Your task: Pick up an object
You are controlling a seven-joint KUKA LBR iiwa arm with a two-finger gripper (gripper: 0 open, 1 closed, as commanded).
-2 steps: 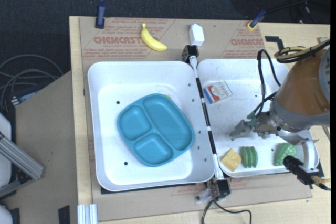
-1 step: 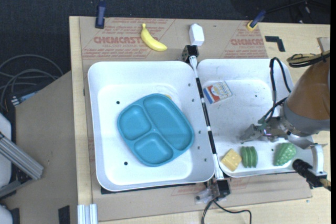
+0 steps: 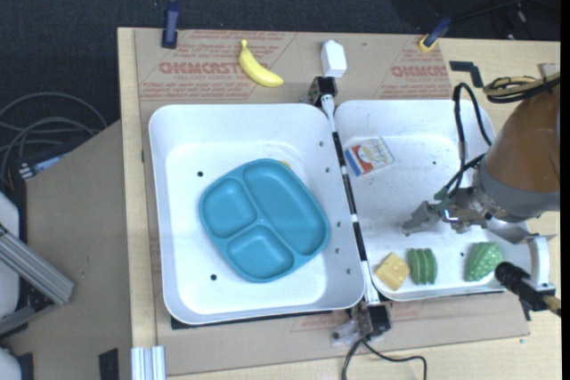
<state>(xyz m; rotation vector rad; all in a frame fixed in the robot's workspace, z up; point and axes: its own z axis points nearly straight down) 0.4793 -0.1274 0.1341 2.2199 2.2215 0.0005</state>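
1. Layout: two white bins sit side by side on the surface (image 3: pixel 223 76). The left bin (image 3: pixel 178 138) holds a blue divided plate (image 3: pixel 263 218). The right bin (image 3: pixel 410 116) holds the loose items and is taken as the landmark below.

2. Contents of the right bin: a small red, white and blue packet (image 3: pixel 368 155) lies near its far left corner. Along its near wall lie a yellow wedge (image 3: pixel 390 270), a dark green ribbed vegetable (image 3: pixel 421 265) and a lighter green bumpy piece (image 3: pixel 484 262). The wedge and the ribbed vegetable lie just beside each other; the bumpy piece lies apart, further right.

3. Outside the bins: a toy banana (image 3: pixel 259 68) lies on the surface beyond the left bin, well away from the arm.

4. Pincer (image 3: pixel 417 222): it hangs over the middle of the right bin, beyond the row of vegetables. Nothing sits between its fingers. Whether they are spread or closed, I cannot tell.

5. Step in hand, judged: approach to one item, none yet taken.

6. Recommendation: choose the bumpy green piece or the packet, since each lies clear of its neighbours. Centre above the item, then descend straight.

7. Risk: the near wall crowds the vegetable row, and a finger may strike it or nudge the adjacent wedge.
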